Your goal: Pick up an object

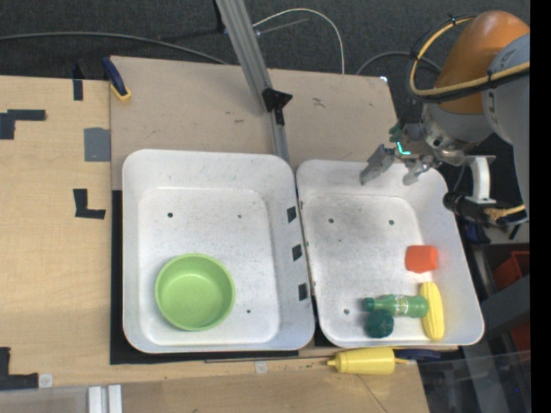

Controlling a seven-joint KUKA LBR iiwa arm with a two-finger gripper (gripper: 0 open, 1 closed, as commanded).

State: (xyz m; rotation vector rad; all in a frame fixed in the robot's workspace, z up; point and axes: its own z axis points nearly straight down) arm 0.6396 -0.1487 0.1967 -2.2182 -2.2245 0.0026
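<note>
**Gripper spread above the right bin's far rim, nothing between its fingers**

Here the gripper hangs over the 12 o'clock edge of the right bin, its 2 fingers spread apart with nothing held between them. The grey arm with its orange band reaches in from 3 o'clock.

Moving outward inside the right bin, the objects sit well apart from the gripper, grouped toward 5 o'clock. An orange block lies near the 3 o'clock wall. Below it, a yellow corn-like piece stands along the same wall, touching the cap end of a green bottle that lies on its side. A dark teal object rests just beside the bottle at its 6 o'clock side.

Just outside the right bin, at its 6 o'clock rim, a yellow bottle lies on the table.

The left bin sits edge to edge with the right one. A green bowl stands upright in it toward 7 o'clock.

A slanted metal pole rises from the table at 12 o'clock between the 2 bins.
</note>
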